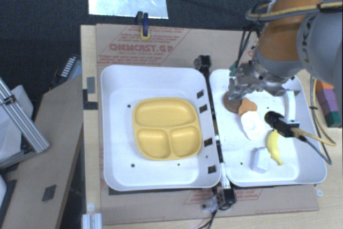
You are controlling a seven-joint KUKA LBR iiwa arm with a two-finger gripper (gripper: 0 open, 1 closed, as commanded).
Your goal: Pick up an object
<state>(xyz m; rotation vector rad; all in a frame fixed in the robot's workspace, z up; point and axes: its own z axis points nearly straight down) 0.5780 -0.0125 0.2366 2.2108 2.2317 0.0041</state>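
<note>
1. Left shallow white plastic bin point(107, 131): you will find one item in it.
2. Right shallow white plastic bin point(306, 169), touching the first along the centre seam: you will find all the loose pieces here.
3. Grey arm with orange band point(292, 19): it reaches in from the right, over the far end of the right bin.
4. Yellow three-compartment plastic tray point(163, 128): lies flat in the middle of the left bin.
5. Gripper point(236, 95): low over the right bin's far left corner; you cannot tell how wide it stands or whether it holds anything.
6. Yellow toy banana point(274, 147): centre right.
7. White rounded lump point(251, 126): near the banana.
8. Brown round piece point(231, 105): directly beneath the gripper.
9. Small orange piece point(247, 106): touching the brown one.
10. Small white block point(259, 160): at the near side.
</note>
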